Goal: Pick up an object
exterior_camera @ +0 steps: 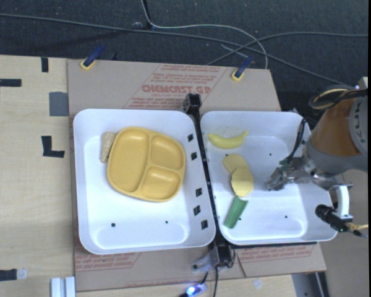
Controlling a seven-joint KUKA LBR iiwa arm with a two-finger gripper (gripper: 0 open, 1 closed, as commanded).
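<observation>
Jaws of the two-finger gripper [277, 179] sit low over the right white bin [284, 228]; whether they are spread or pressed together cannot be told. Nothing shows between them. Just beyond them lie a round yellow piece [242, 182], a green cylinder [235, 211] and a yellow banana [227, 140].

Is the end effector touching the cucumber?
Apart. The camera view shows bare white bin floor between the end effector and the cucumber.
</observation>
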